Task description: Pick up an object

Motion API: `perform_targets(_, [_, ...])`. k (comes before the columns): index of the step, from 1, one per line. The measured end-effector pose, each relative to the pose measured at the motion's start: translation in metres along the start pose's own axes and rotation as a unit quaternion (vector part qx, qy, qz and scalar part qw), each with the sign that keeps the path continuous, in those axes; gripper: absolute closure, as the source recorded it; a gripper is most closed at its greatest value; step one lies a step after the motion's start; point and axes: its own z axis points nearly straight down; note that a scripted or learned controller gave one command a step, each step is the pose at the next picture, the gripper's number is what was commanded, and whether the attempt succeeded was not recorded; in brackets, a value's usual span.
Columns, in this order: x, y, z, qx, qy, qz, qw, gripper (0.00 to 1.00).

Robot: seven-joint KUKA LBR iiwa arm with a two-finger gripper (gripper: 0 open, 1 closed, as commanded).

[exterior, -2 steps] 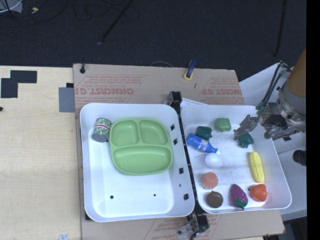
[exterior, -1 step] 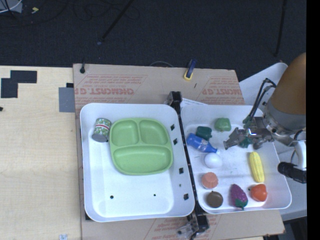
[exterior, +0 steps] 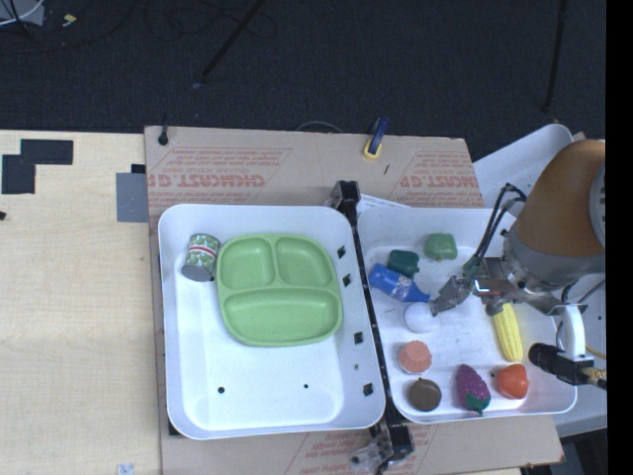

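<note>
A dark blue-black carpeted floor point(exterior: 297, 47) crossed by thin black cables point(exterior: 232, 28) fills the far side beyond the pale wooden bench top point(exterior: 69, 315), on which a brown printed cardboard sheet point(exterior: 257, 166) lies flat.

1. Bins point(exterior: 188, 384) — plain white, both.
2. Divided plate point(exterior: 279, 290) — light green.
3. Can point(exterior: 201, 256) — green-and-white label, grey end.
4. Bottle point(exterior: 394, 283) — blue.
5. Ball point(exterior: 419, 317) — white.
6. Corn point(exterior: 508, 332) — yellow.
7. Blocks point(exterior: 441, 246) — two greens, one darker.
8. Aubergine point(exterior: 473, 387) — purple.
9. Arm point(exterior: 559, 206) — orange band, grey below.
</note>
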Motion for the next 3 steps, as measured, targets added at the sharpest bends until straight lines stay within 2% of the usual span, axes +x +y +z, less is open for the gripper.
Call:
perform_targets(1, [0.001,-0.001,0.036,-0.011,0.0,-0.002,0.9999,0.0])
perform_targets(2, [-0.001,0.001,0.041,-0.014,-0.001,0.002,0.9999,0.0])
perform_targets(3, [-0.001,0.003,0.028,-0.017,0.001,0.004,0.9999,1.0])
